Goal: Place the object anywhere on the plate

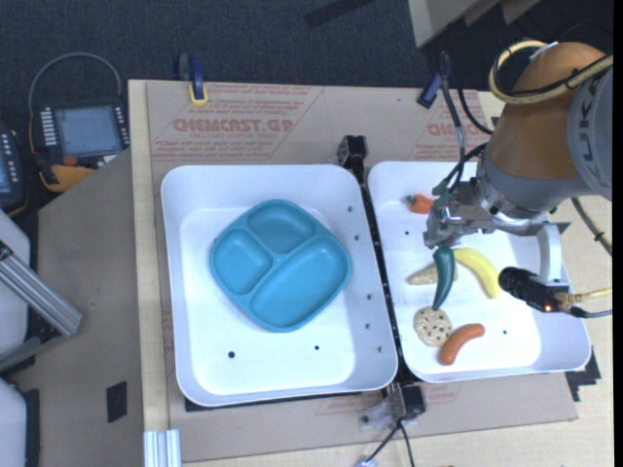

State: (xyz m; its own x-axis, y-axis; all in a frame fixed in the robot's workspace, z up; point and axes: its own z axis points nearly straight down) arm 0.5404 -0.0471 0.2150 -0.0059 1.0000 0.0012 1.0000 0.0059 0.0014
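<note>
Pepper (444,278) hangs pinched in the gripper (445,249); one plate (280,264) at nine o'clock; cardboard (234,125) reads "CHEMCAST".

Before you, in the right bin (526,363): a yellow banana (479,269), a sausage (460,342) just beside a round cookie (431,326), a pale wedge (421,276) and a small orange piece (421,202). Both bins rest on a printed cardboard sheet (243,120), clamped in yellow (198,90). A handheld screen unit (86,129) lies off to your left.
</note>
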